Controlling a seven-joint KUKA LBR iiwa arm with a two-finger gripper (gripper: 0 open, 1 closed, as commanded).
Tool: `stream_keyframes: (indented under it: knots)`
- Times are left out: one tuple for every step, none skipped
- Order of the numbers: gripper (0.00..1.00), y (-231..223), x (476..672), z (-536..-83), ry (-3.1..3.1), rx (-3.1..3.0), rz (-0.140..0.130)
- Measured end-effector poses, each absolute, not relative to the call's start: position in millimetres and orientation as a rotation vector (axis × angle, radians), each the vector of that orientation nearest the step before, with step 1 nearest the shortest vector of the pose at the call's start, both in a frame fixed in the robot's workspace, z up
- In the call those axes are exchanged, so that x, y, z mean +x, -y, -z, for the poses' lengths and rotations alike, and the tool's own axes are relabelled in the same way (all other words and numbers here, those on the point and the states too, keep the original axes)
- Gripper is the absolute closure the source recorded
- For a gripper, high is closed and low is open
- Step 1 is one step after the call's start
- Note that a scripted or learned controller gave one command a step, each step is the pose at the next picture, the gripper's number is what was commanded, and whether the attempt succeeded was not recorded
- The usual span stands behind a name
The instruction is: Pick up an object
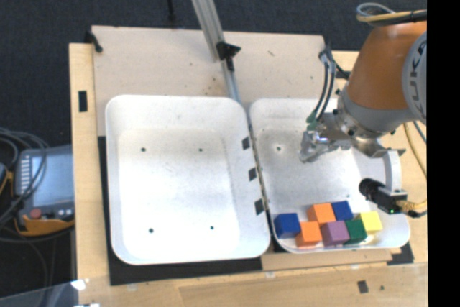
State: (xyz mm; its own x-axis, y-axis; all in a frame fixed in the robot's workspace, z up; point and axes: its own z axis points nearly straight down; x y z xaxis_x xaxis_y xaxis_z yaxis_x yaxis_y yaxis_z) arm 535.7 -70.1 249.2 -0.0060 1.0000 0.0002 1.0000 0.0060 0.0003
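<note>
- Seven blocks sit clustered at near edge of right bin (287, 127): blue block (287, 223), orange block (310, 232), second orange block (323, 212), purple block (335, 231), second blue block (342, 209), green block (355, 228), yellow block (371, 221).
- Gripper (310, 149) hangs over mid right bin, well apart from blocks; nothing seen in it.
- Jaw state: can't tell.
- Left bin (180, 176) alongside, touching right bin.

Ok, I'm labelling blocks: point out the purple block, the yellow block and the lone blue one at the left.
purple block (335, 231), camera view, top face
yellow block (371, 221), camera view, top face
blue block (287, 223), camera view, top face
</note>
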Motion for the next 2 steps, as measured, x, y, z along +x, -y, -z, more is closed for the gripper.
stream_keyframes:
  knots:
    - [1.0, 20.8, 531.1, -256.5, -2.232, 2.213, -0.003]
    - [1.0, -32.6, 521.6, -260.5, -2.234, 2.214, -0.002]
